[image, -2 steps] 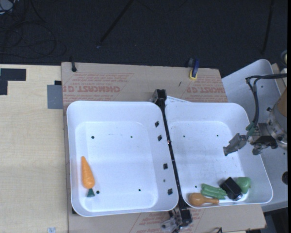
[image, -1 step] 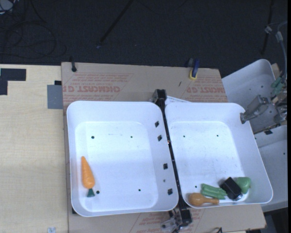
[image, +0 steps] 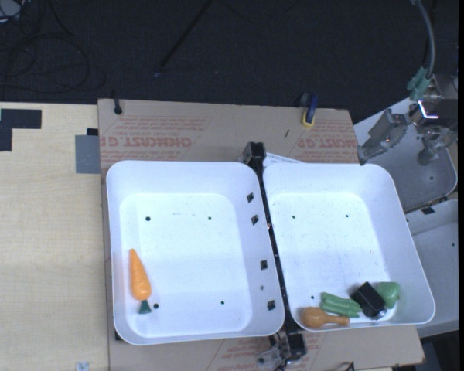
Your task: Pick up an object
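Observation:
An orange toy carrot [image: 139, 276] with a green tip lies near the left wall of the left bin [image: 182, 178]. In the front right corner of the right bin [image: 336, 180] sit a small cluster: a green pod-like toy [image: 339, 304], a black block [image: 368, 299], a light green piece [image: 389, 291] and an orange pear-shaped toy [image: 322, 318]. My gripper [image: 377, 139] hangs at the upper right, just beyond the far right corner of the right bin, well away from all the toys.
The bins rest on a cardboard sheet [image: 216, 134] on the bench. A black divider strip [image: 264, 238] with clips runs between them. A yellow and blue clamp [image: 309, 111] grips the cardboard's far edge. Cables hang above the arm at top right.

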`<act>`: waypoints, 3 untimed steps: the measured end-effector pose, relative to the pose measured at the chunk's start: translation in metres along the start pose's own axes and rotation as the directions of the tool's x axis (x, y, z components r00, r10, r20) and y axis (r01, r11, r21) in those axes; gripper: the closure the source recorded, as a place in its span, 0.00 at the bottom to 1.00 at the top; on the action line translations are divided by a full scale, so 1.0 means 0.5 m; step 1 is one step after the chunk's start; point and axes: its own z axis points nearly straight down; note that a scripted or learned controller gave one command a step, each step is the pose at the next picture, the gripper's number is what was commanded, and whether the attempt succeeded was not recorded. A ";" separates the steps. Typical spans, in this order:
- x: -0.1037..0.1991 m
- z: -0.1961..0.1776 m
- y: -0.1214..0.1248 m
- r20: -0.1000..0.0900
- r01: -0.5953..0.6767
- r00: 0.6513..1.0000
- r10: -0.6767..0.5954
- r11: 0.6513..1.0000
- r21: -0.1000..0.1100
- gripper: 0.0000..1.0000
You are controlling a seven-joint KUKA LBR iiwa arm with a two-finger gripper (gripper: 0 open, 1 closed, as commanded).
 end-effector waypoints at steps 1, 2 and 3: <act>-0.007 -0.007 0.001 0.002 -0.004 1.000 0.004 1.000 0.014 1.00; 0.092 0.177 0.070 0.002 -0.006 1.000 0.006 1.000 0.021 1.00; 0.214 0.198 0.106 0.001 -0.006 1.000 0.006 1.000 0.014 1.00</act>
